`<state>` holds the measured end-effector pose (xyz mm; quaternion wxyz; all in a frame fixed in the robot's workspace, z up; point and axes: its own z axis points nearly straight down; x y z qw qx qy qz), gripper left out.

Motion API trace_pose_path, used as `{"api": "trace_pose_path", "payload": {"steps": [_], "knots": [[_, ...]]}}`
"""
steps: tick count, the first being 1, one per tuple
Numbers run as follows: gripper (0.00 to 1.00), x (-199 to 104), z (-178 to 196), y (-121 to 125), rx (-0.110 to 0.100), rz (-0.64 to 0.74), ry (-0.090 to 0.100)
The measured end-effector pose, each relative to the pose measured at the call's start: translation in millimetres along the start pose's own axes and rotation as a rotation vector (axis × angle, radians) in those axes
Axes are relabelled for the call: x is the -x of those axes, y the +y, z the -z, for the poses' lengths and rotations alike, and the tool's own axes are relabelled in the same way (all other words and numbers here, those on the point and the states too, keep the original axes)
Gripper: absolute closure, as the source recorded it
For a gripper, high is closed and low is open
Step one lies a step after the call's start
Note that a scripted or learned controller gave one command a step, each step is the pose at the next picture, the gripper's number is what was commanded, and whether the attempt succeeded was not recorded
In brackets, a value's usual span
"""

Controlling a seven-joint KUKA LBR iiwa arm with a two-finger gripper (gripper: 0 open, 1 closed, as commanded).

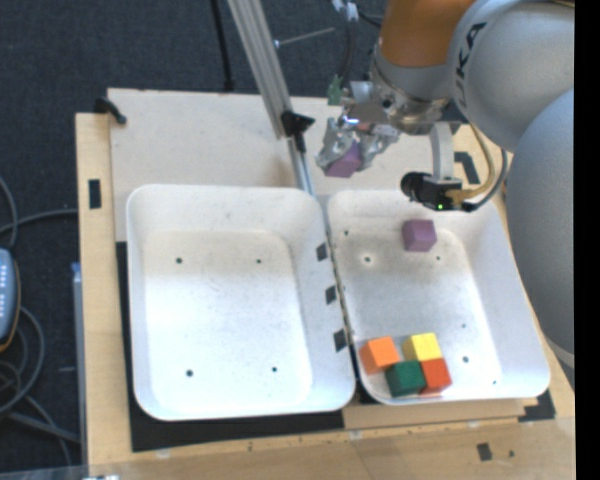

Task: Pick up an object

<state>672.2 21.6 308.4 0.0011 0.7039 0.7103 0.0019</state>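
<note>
The pincer point(352, 146) grips a purple block point(344, 161) above the right bin point(480, 268) (lift step), so next it must simply stay clamped.

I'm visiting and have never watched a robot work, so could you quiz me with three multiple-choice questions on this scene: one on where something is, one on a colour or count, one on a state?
1. Where do the clustered cubes sit?
A. left bin
B. right bin, near corner
C. bare bench

2. How many cubes form that cluster?
A. two
B. four
C. six

3. What is the end effector doing?
A. holding a purple block aloft
B. resting in the left bin
C. pressing the green cube

Answers:
1 B: the cube cluster lies at the near edge of the right bin.
2 B: two orange, one yellow, one green.
3 A: the end effector has a purple block between its fingers, above the bins; a second purple cube lies below.
</note>
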Motion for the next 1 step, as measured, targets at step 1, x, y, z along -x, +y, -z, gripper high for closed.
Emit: {"api": "trace_pose_path", "payload": {"steps": [1], "knots": [[1.0,-41.6,51.8,-16.9,0.001,-0.001,0.001]]}}
